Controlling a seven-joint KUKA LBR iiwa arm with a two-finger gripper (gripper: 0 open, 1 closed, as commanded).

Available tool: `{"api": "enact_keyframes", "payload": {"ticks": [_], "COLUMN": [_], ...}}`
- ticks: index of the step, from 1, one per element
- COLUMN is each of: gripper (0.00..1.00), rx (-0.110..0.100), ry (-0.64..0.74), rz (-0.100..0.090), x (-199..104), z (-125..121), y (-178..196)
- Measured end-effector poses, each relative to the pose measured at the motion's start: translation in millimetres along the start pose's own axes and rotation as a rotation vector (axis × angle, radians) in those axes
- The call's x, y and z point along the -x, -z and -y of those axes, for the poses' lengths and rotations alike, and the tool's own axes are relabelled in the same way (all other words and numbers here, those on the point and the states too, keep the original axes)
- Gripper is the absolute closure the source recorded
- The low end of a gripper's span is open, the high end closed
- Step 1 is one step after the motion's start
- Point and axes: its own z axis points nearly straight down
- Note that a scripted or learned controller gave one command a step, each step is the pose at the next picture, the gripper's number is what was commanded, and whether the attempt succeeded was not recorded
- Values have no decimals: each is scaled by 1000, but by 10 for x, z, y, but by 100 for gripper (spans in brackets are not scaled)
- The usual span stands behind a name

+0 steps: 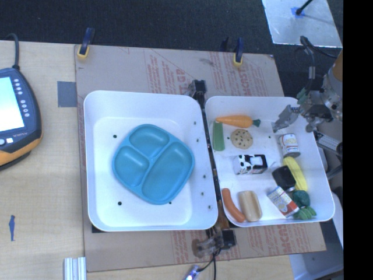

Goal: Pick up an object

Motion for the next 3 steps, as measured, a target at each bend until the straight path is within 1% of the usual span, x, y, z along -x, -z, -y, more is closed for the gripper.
{"api": "enact_keyframes", "payload": {"ticks": [1, 2, 3], "gripper": [0, 0, 0], "rx": [4, 1, 3], "ry": [0, 1, -2], "rz": [1, 1, 0], "x": [-196, -676, -457], "z": [-495, -851, -852], "y": [-1535, -1551, -1550]}}
